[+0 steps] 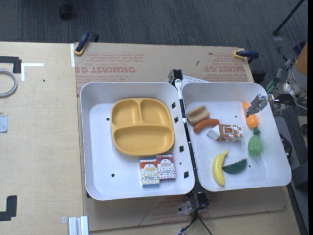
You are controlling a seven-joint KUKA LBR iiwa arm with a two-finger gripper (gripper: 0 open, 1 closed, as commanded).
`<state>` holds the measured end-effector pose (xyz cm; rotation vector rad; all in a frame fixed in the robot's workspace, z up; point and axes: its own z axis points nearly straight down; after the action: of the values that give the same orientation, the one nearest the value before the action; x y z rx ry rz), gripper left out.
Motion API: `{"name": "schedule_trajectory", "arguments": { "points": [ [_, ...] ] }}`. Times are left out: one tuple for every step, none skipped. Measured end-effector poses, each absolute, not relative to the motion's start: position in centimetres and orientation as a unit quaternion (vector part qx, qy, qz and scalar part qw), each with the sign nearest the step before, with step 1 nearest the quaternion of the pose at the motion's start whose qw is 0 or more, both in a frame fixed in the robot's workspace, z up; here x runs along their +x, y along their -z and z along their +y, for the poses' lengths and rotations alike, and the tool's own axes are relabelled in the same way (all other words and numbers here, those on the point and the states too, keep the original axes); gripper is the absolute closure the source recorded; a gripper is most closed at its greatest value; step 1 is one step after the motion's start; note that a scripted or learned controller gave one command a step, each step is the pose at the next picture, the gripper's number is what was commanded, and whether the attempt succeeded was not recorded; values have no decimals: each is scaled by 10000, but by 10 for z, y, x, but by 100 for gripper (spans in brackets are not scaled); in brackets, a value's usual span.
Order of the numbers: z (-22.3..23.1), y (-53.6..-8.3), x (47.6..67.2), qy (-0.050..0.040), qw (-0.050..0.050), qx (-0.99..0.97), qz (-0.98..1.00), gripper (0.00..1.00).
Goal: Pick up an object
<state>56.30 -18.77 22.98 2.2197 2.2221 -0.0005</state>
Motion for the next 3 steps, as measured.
{"name": "schedule_trajectory", "arguments": {
  "points": [
    [-181, -107, 583, -32, 24, 5993, 8005, 0],
    [-182, -121, 587, -48, 106, 6000, 7999, 100],
    [-129, -184, 554, -1, 8, 6420, 7667, 100]
  ]
}}
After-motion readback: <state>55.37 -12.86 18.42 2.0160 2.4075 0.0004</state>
